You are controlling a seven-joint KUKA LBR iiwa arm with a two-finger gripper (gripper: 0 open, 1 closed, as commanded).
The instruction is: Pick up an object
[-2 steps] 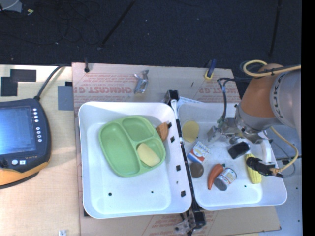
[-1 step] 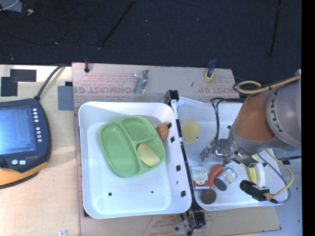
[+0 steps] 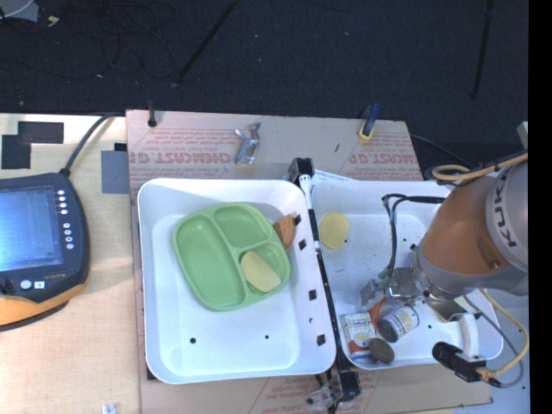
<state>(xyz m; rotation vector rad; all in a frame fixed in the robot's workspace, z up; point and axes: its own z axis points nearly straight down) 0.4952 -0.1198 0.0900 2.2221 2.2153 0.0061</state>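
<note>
The gripper (image 3: 390, 304) is seen low in the right bin (image 3: 362, 210), above a can (image 3: 399, 322) and packet (image 3: 358, 328) at six o'clock; its grasp cannot be told. Open floor lies toward twelve.

we stood in a robotics lab. a teach pendant (image 3: 39, 240) lay beside clamped cardboard (image 3: 285, 149), and loose cables (image 3: 112, 41) crossed the dark floor.

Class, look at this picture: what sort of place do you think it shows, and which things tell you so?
Probably a robotics lab bench. A grey and orange robot arm reaches over two white bins, a handheld control pendant lies beside them, and cables trail behind.
</note>
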